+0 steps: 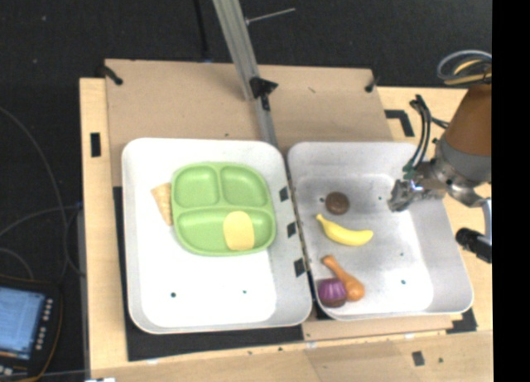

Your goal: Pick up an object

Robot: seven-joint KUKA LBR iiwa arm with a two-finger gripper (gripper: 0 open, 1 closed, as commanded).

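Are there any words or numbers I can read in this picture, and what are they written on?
None: nothing here can be read.
The screen at the bottom left corner glows blue with pale lines on it, too small and blurred to read.
The green tray, the banana, both white bins and the gripper carry no letters or numbers that I can see.

- Two white bins side by side: left bin (149, 289), right bin (431, 289).
- Left bin: green divided plate (217, 190) with a yellow block (239, 230) in its lower compartment; tan piece (161, 200) tucked at plate's left edge.
- Right bin: brown round item (336, 202), banana (344, 233) just below it, orange carrot (343, 278) touching a purple item (331, 292) near front wall.
- Gripper (402, 196) over right bin's upper right, apart from all objects.
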